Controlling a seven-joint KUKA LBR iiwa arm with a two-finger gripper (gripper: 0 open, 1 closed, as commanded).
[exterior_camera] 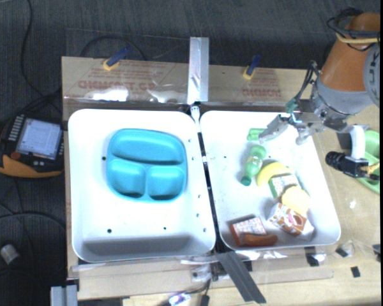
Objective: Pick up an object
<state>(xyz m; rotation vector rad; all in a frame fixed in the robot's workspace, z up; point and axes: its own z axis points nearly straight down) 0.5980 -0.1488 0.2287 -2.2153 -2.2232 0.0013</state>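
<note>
Bins sit side by side on the surface [76, 85]. The left bin [89, 228] holds a blue divided tray [147, 163]. The right bin [325, 215] holds a green bottle [252, 164], a yellow banana-like item [272, 171], then a heap of packets [287, 212] overlapping so closely that their edges are hard to separate, and a red-brown packet [250, 231] at the near wall. Above the bin's far right corner hangs the gripper [287, 127], spread apart with nothing between its fingers, the arm [345, 69] cut off at the picture's edge.
</note>
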